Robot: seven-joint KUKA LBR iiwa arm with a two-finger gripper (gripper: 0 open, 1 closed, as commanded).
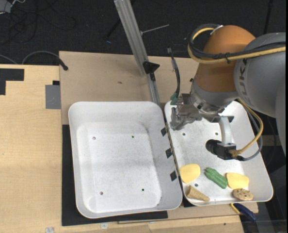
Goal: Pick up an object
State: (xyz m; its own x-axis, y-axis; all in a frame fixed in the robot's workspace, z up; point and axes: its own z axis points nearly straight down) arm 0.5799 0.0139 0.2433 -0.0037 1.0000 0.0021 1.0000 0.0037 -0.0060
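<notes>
My gripper (177,124) hangs low over the far left part of the right bin (260,176), close to the wall shared with the left bin. Nothing is visible between its fingers. At the near end of the right bin lie a yellow rounded piece (190,172), a green pickle-like piece (216,177), a second yellow piece (237,180), a tan cone (197,194) and a brown round cookie (243,194). All of them lie well in front of the gripper, apart from it.
The left bin (86,130) stands beside the right one, their walls joined by black clips (168,152). A slanted aluminium rail (134,35) rises behind the bins. Wooden bench surface stretches to the left.
</notes>
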